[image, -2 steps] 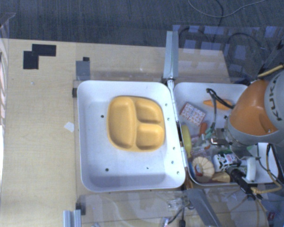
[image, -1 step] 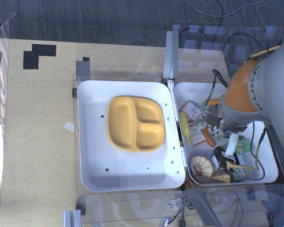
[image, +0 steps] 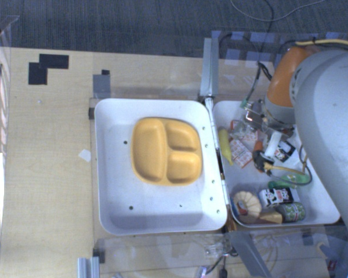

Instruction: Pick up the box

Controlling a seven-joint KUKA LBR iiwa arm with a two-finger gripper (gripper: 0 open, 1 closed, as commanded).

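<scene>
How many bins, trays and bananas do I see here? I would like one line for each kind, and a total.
White bins: 2, the left bin and the right bin
Yellow tray with compartments: 1
Banana: 1
Total: 4

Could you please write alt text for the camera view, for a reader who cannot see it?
A grey arm with an orange band reaches over the right white bin, cluttered with small items. The left white bin holds a yellow divided tray.
</scene>
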